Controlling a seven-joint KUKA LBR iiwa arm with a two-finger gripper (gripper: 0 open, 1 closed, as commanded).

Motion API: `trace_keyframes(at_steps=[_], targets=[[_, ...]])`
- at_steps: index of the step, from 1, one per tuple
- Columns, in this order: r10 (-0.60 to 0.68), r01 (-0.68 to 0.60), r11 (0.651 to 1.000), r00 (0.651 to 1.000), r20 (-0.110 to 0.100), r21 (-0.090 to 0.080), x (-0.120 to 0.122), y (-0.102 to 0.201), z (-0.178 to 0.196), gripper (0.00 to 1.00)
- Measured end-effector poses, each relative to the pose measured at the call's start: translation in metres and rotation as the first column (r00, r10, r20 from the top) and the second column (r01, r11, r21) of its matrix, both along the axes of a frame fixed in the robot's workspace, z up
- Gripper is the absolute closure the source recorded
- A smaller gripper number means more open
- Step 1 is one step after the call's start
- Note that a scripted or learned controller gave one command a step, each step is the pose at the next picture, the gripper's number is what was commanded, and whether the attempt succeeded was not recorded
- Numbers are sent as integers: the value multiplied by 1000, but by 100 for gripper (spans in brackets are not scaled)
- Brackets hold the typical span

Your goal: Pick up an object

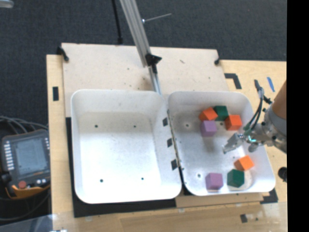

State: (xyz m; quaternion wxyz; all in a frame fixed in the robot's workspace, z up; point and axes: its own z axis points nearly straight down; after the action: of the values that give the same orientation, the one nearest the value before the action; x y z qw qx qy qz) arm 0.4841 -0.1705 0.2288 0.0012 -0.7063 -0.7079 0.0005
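The right bin [193,105] holds several blocks. Near its back sit an orange block [209,114], a green block [221,111], a second orange block [233,122] and a purple block [209,127]. Toward the front lie an orange block [245,163], a green block [236,178] and a purple block [214,181]. My gripper [238,143] reaches in from the right edge and hovers over the bin's right half, between the two groups. Its fingers look spread, with nothing between them.
The left bin [120,144] stands beside the right one. A slanted metal rail [137,30] runs down from the top to the point where the bins meet. A teach pendant [26,161] lies off the bench at the left.
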Motion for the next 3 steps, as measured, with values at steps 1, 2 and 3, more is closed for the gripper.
trace_keyframes(at_steps=[1, 2, 3], targets=[[-3, 3, 1000, 1000, 5, -1, 1, 0, 2, 0], [-6, 6, 1000, 1000, -1, -1, 5, 9, -51, 0], [-4, 4, 1000, 1000, -2, -1, 10, -1, -104, 0]])
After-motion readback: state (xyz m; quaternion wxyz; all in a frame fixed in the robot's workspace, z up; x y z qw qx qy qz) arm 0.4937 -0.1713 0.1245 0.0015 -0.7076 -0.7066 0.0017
